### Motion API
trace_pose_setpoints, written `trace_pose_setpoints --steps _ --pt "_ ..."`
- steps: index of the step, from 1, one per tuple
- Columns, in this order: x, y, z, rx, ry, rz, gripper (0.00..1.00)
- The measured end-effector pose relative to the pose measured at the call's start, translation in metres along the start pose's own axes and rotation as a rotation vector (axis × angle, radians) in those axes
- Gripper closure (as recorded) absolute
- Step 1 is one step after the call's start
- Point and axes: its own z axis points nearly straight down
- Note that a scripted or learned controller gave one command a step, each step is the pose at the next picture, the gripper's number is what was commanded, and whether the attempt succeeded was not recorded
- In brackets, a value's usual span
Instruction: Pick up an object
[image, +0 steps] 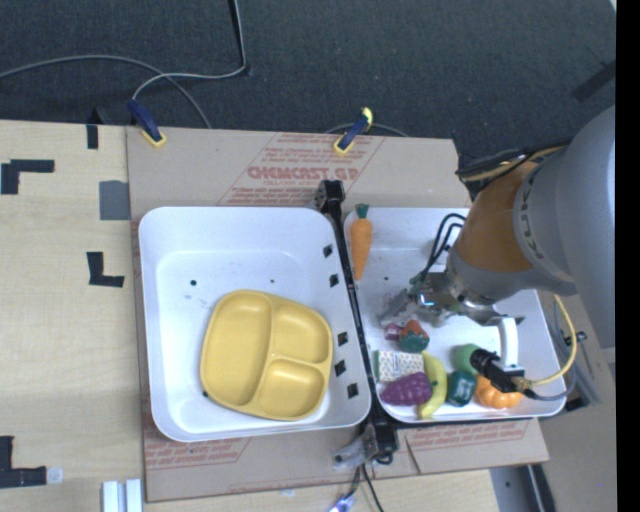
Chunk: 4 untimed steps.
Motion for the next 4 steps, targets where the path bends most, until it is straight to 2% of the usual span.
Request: trace_pose_setpoints --steps 1,2,3,4 --pt "0.017 -0.033 0.000 -0.003 -0.003 0.002 0.00" --pt "0.016 -0.013 0.000 0.001 -0.001 0.002 0.00" --pt "0.010 -0.002 0.000 0.001 0.000 0.000 0.00" --pt "0.016 -0.023 0.000 -0.004 -0.004 0.001 0.00"
